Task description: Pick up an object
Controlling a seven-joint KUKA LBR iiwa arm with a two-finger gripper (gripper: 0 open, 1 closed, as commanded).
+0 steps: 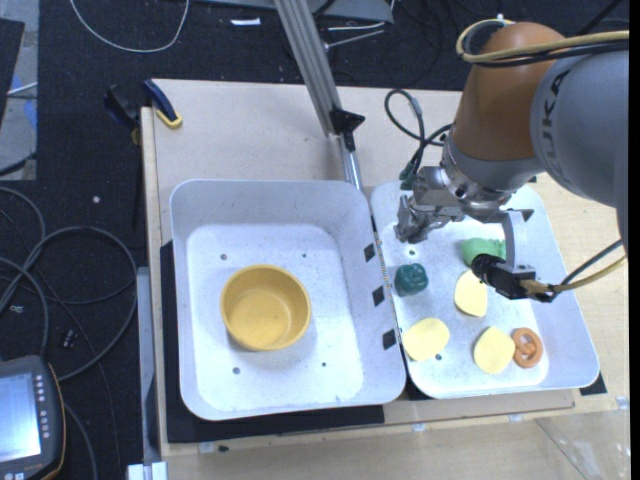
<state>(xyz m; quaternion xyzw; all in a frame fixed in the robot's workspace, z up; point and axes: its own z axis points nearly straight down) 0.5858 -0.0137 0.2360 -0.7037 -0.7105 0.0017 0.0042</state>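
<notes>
Camera view is looking down on a wooden surface (250, 128) that is carrying two white bins side by side. A yellow bowl (265, 307) is sitting upright in the left bin (200, 218). The grey and orange arm (520, 98) is reaching in from the right and is hanging over the right bin (570, 353). Its hand (408, 230) is pointing down near the bin's left wall, just above a dark green lump (411, 279). I cannot tell how the hand is set, and nothing is showing in its grip. Three flat yellow pieces (427, 338) (471, 294) (493, 350) are lying in this bin. A light green thing (486, 249) is sitting behind them, partly hidden by the arm. An orange ring (527, 347) is lying just beside the yellow piece nearest the front.
</notes>
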